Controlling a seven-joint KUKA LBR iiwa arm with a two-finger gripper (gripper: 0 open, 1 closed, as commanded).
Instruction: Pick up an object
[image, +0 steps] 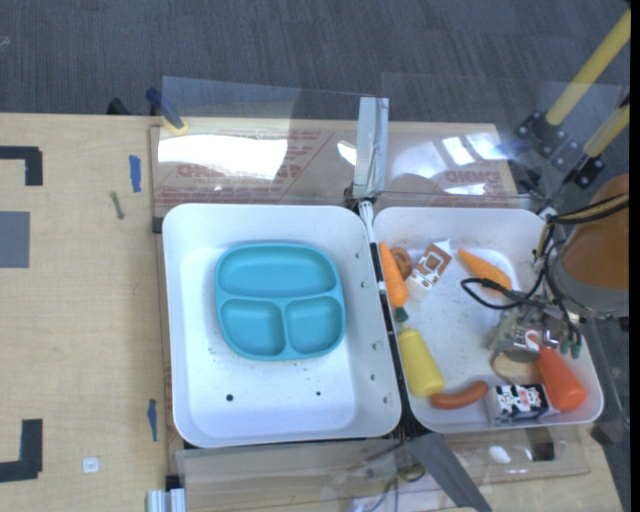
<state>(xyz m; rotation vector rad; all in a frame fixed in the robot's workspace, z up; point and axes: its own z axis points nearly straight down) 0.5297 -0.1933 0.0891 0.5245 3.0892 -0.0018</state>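
While the grey arm with the orange band (598, 255) is reaching in from the right, its two-finger gripper (527, 335) is hanging low over the near right part of the right shallow white bin (470, 225), among dark cables, and whether anything is caught in it cannot be told from this slant. Just beneath it a tan, rounded bread-like piece (515, 364) is lying on the bin floor, touching or nearly touching an orange-red plastic bottle-shaped toy (560, 380) that is slanting toward the near right corner. A small black-and-white patterned carton (520, 401) is sitting just near of those two, against the near wall. To its left a reddish sausage-shaped toy (459, 396) is lying beside a yellow plastic bottle with a green cap (418, 360), which is running along the left wall. Farther back an orange carrot (393, 278) is lying by the same wall, a small white-and-brown box (431, 264) is sitting just right of it, and a second orange carrot-shaped piece (484, 267) is pointing toward the far right. In the left white bin (190, 330) a teal three-compartment plastic plate (281, 300) is lying flat.
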